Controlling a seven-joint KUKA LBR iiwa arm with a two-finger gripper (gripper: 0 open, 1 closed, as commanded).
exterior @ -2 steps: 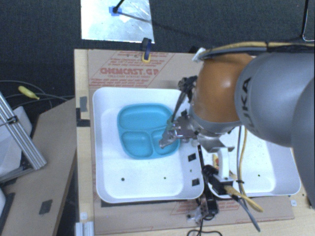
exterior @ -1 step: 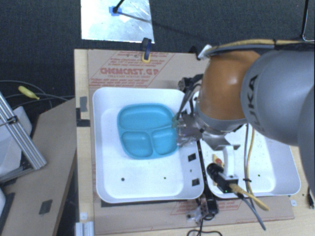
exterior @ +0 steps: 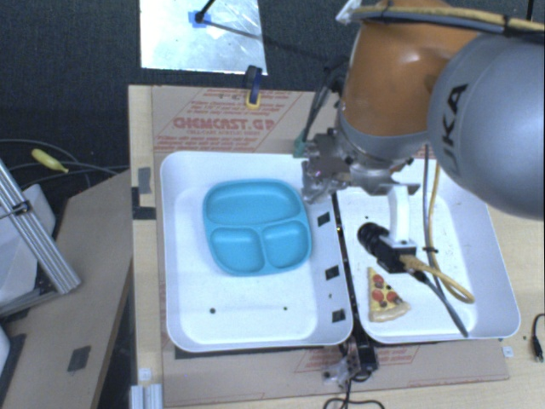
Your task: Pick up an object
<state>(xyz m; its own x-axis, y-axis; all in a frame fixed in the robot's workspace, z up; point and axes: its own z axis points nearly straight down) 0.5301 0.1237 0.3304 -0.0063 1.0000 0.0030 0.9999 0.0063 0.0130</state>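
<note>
Now the gripper [exterior: 317, 175] hovers at the seam between the two bins [exterior: 342, 258], open or closed I cannot tell, likely lined up on the thin rim of the blue divided plate [exterior: 255, 227] just beside it, while the pizza slice [exterior: 385, 295] lies well apart, on the arm [exterior: 477, 100] side.
</note>
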